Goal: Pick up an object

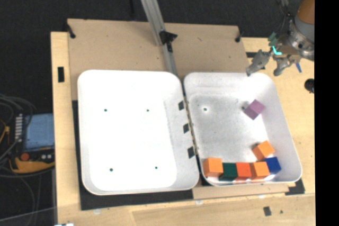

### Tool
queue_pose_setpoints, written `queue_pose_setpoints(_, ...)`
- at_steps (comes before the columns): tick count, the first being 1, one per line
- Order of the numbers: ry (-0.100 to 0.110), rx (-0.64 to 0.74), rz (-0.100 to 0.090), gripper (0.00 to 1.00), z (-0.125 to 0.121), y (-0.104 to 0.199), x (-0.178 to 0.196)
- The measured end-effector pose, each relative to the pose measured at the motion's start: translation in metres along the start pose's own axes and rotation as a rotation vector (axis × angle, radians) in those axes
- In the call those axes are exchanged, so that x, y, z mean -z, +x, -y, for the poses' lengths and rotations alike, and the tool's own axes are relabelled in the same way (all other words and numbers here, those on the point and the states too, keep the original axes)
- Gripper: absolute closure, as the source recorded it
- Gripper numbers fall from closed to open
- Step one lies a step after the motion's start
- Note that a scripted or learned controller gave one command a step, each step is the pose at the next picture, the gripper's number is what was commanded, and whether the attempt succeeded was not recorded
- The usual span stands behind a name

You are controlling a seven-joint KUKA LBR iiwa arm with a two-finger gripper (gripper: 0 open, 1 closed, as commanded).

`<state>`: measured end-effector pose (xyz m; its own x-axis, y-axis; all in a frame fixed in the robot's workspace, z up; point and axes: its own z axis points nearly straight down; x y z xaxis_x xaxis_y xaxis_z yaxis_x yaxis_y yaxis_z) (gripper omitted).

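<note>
The grey two-finger gripper [269,64] hangs with fingers spread wide and nothing between them, above the far right corner of the right shallow white bin [283,114]. Nearest it, a small purple block [253,109] lies alone on the bin floor. It looks light and rigid, best pinched across opposite flat faces.

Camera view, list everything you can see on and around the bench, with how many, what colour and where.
bins: 2, white, side by side on the bench; left bin, right bin
purple block: 1, right bin, upper right, apart from the rest
orange blocks: 4, right bin, three along the near wall, one just above them at right
green block: 1, dark green, near-wall row
blue block: 1, right end of that row
metal post: 1, grey, slanting behind the bins
blue box: 1, left of bench, among cables
claw: 1, grey, over the right bin's far right corner, fingers apart, holding nothing
</note>
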<state>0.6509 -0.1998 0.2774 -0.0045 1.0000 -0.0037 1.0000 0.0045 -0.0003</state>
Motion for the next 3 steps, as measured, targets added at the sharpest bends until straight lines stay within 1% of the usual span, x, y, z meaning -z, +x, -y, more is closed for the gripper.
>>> queue_pose_setpoints(2, 0.004, -0.003, -0.002, 0.0, 0.006, 0.006, -0.086)
queue_pose_setpoints(3, 0.001, -0.003, -0.001, 0.0, 0.007, 0.009, -0.147)
